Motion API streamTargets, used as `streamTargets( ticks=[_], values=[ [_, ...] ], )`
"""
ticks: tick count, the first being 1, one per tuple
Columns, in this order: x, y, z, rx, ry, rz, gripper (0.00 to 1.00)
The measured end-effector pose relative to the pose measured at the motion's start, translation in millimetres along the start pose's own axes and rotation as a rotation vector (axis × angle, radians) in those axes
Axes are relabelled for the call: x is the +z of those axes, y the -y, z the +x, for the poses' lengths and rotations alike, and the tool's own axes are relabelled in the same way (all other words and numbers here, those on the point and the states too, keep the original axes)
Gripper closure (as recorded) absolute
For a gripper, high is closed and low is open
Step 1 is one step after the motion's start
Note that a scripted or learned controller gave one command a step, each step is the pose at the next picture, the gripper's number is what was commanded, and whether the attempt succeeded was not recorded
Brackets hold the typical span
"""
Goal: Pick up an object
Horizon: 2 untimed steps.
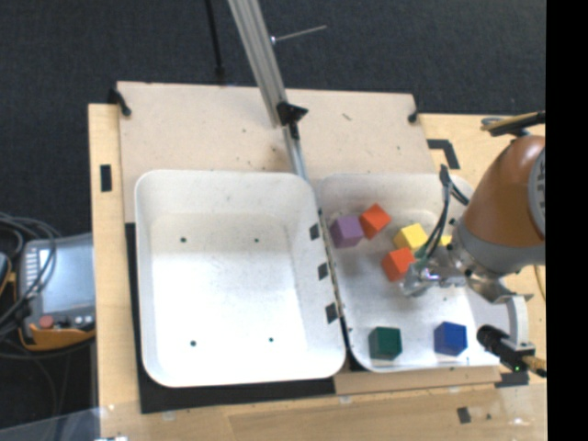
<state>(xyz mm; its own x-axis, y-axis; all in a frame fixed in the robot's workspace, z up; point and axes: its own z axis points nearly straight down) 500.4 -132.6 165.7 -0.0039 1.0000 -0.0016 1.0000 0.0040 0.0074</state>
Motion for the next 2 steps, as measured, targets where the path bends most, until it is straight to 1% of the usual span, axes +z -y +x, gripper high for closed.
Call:
streamTargets(
  ticks=[1,2],
  values=[
    [-55,8,0,0.000,0.000,0.000,1.00],
    [-69,6,-1,-0.002,-0.001,0.004,1.00]
  ],
)
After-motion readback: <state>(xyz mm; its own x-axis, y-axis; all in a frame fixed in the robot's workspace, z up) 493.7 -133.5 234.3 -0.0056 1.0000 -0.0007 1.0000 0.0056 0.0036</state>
